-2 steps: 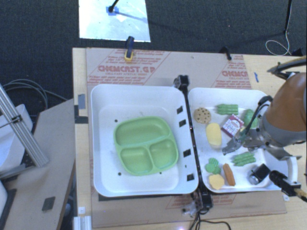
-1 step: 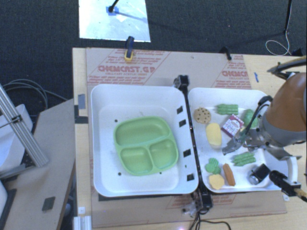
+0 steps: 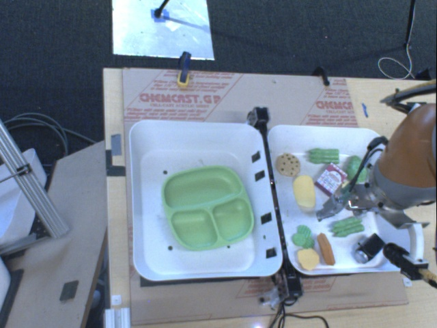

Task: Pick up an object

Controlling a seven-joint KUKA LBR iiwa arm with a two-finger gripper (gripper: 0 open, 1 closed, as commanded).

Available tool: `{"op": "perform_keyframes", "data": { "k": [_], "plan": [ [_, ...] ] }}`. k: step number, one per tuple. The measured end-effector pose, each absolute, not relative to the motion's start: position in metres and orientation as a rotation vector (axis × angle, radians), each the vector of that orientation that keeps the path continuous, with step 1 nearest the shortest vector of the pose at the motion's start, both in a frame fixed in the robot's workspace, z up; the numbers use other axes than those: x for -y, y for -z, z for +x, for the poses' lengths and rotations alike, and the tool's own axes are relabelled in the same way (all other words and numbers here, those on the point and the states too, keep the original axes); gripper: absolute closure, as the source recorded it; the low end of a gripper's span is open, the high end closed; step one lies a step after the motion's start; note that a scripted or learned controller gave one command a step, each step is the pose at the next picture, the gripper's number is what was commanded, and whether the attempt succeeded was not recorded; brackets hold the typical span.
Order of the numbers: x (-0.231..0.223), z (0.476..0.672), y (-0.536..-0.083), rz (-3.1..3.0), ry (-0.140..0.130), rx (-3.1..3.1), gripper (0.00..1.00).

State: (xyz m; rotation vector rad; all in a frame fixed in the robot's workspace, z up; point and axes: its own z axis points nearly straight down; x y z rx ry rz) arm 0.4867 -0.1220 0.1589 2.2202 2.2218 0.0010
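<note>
A dark carpeted floor surrounds a pale wooden bench (image 3: 225, 98) covered with a printed protective sheet, on which two shallow white bins sit side by side. The left white bin (image 3: 147, 183) holds a light green plastic tray with three compartments (image 3: 207, 206), lying flat near its middle. The right white bin (image 3: 283, 139) carries a scatter of toy food, probably loose so that the program has many targets: a round tan cookie with dark chips (image 3: 288, 163), a yellow oval lemon-like piece (image 3: 304, 191), a small red and white packet (image 3: 330, 180), green bean pods (image 3: 323, 156) near the far wall, another green pod (image 3: 347, 226), a green broccoli-like piece (image 3: 302, 237), an orange sausage-shaped piece (image 3: 326, 249) and a flat yellow piece (image 3: 308, 258).

The grey arm with its orange band reaches in from the right, and its gripper (image 3: 328, 210) hangs low over the bin between the yellow oval piece and the green pod, just beside the packet. Whether it is apart or together, I cannot tell; nothing is visibly clamped in it. The nearest candidates seem to be the packet and the pod.
</note>
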Motion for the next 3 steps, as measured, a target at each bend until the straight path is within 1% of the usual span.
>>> {"op": "perform_keyframes", "data": {
  "k": [3],
  "plan": [
    [0.122, 0.4867, -0.1589, 2.22, -0.001, -2.222, 0.0]
  ]
}}
